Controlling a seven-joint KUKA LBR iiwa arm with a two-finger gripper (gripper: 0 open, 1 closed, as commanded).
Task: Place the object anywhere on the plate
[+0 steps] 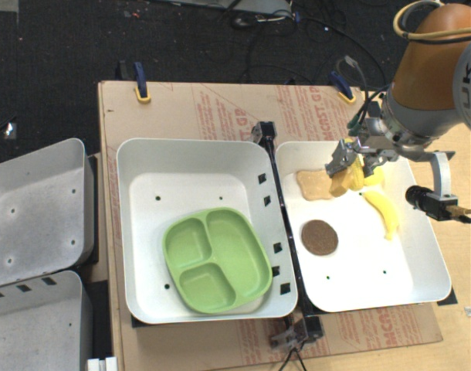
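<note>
A light green plate [216,261] with three compartments lies in the left bin [143,176], toward its front. My gripper [350,165] is low over the back of the right bin [421,284]. It sits right above a small yellow object [354,180], whose top it hides. A flat tan slice [313,185] lies just left of the gripper and touches the yellow object. A yellow banana [383,210] rests to the front right of the gripper. A round brown disc [320,238] lies in the bin's middle left.
A black divider [280,207] runs between the two bins. The grey arm with its orange band [435,52] comes in from the upper right. A black fitting [428,199] sticks out over the right bin's right rim. Spare white bins [35,207] sit off the bench at left.
</note>
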